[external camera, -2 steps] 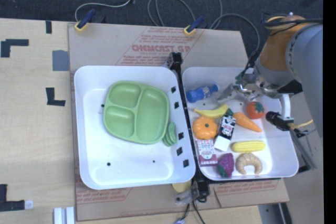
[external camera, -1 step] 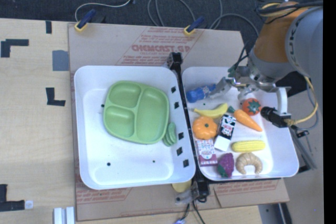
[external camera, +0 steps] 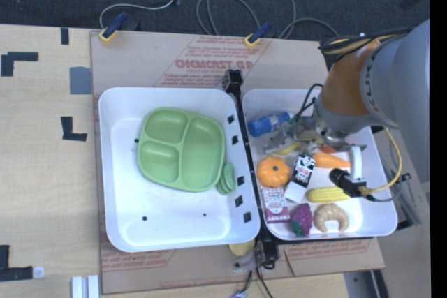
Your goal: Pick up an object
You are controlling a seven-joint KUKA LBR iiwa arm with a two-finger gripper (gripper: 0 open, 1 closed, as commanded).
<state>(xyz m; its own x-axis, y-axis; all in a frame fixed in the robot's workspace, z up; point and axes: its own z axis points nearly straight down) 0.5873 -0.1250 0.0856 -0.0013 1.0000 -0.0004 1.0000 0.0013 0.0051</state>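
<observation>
Pale wood bench (external camera: 42, 171) carries a sheet of brown cardboard (external camera: 174, 66), with dark carpet and loose cables behind it, and on the cardboard sit two shallow white bins side by side.

In the left bin (external camera: 119, 220) lies a green divided plate (external camera: 183, 149), tilted a little, with a small green piece (external camera: 227, 179) just beside its right edge.

The right bin (external camera: 380, 220) is crowded with toy food. A blue bottle (external camera: 267, 124) lies near the top. Below it come an orange pumpkin (external camera: 273, 172), a small black-and-white milk carton (external camera: 303, 168), a pink-labelled packet (external camera: 274, 202), a purple bunch of grapes (external camera: 302, 218), a yellow ear of corn (external camera: 327, 194), a carrot (external camera: 330, 160) and a tan croissant (external camera: 332, 218).

The grey arm with its orange band (external camera: 346, 84) reaches over the top of this bin, and the gripper (external camera: 323, 137) hangs low just above the carrot. Its state I cannot tell.

The carrot looks the nearest candidate. It is probably light, hard, smooth plastic, so it may slip; taking it across the thick middle seems safest. Neighbours touching it could get nudged.
</observation>
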